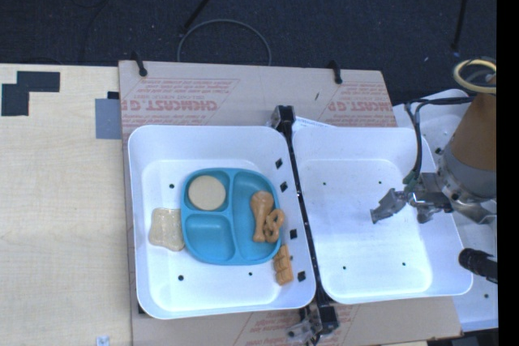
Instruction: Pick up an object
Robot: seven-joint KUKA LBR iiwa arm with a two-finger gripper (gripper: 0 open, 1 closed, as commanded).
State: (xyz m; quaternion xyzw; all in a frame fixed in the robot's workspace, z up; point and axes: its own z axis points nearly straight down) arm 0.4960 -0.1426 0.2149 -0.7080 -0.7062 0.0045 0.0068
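The only lettering stands on the brown cardboard sheet [243, 97] under the two bins. At about 12 o'clock from the left bin [138, 198], red print [169, 104] runs upside down; it seems to read "CHEMCRZT", though the letters are blurred. A second red print [359, 107] lies at 12 o'clock from the right bin [422, 271], too faint to read.

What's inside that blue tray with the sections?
The blue tray holds a round tan cracker-like disc in one compartment and a brown pretzel-like piece in another. The third compartment's floor shows bare blue. Anything beneath them is hidden.
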